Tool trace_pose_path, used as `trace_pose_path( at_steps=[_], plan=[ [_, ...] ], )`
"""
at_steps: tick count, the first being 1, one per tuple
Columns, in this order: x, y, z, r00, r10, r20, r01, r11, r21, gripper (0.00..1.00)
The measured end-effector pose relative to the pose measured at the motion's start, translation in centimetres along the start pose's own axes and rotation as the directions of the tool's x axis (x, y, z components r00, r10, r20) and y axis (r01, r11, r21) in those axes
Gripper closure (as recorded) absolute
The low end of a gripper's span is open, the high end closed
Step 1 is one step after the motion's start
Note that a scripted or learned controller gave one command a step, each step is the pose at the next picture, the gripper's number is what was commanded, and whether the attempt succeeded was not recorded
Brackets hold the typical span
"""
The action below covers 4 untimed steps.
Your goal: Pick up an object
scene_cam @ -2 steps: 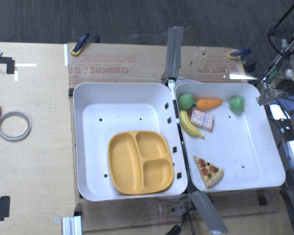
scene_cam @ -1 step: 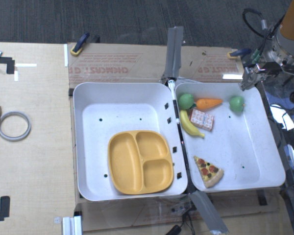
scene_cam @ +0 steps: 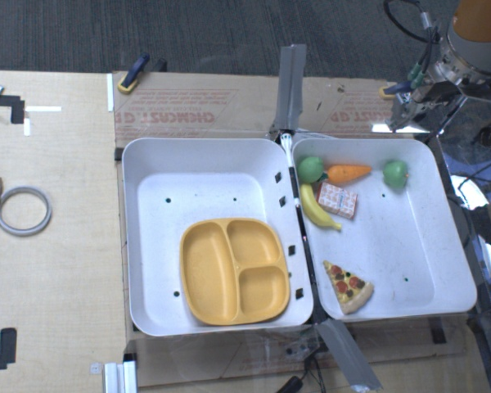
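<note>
- In the right bin (scene_cam: 442, 244), six small things, all toward its left and far side.
- At the far left corner, a green ball (scene_cam: 311, 169), touching the stalk end of a carrot (scene_cam: 348, 172) lying crosswise just to its right.
- Further right along the far wall, apart from the rest, a second green ball (scene_cam: 395, 173).
- Below the first ball, a banana (scene_cam: 315, 208) curving along the left wall, with a pink-and-white patterned block (scene_cam: 338, 201) lying against its right side, just under the carrot.
- Nearer the front, well apart from that cluster, a pizza slice (scene_cam: 348, 286) lying flat close to the left wall.
- In the left bin (scene_cam: 147, 219), a yellow divided plate (scene_cam: 233, 270) with three compartments, sitting toward the front right corner.
- Above the far right corner of the right bin, outside its rim, the tool (scene_cam: 413, 101) at the end of the orange-banded arm (scene_cam: 479, 15); cannot tell whether wide or narrow, too dark and tangled with cables; nothing visibly held.
- On the tabletop (scene_cam: 57, 285) left of the bins, a roll of tape (scene_cam: 22, 211); behind the left bin, a blue and yellow clamp (scene_cam: 134, 73) on brown cardboard (scene_cam: 196, 109).
</note>
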State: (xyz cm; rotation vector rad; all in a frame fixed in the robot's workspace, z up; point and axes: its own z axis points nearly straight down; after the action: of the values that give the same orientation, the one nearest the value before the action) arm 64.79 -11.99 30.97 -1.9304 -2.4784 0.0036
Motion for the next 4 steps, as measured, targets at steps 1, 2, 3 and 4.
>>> trace_pose_path(
  at_steps=[1,2,3,4],
  plan=[
    [11.7,-0.2,0.3,0.997,-0.074,-0.001,0.074,0.997,0.002,1.00],
    [9.1,3.5,-1.4,0.939,-0.345,0.000,0.345,0.939,-0.001,1.00],
    [14.5,4.9,-0.5,0.853,-0.521,-0.001,0.521,0.853,0.001,1.00],
    [17.6,3.8,3.4,0.809,-0.587,-0.001,0.587,0.809,0.000,1.00]
  ],
)
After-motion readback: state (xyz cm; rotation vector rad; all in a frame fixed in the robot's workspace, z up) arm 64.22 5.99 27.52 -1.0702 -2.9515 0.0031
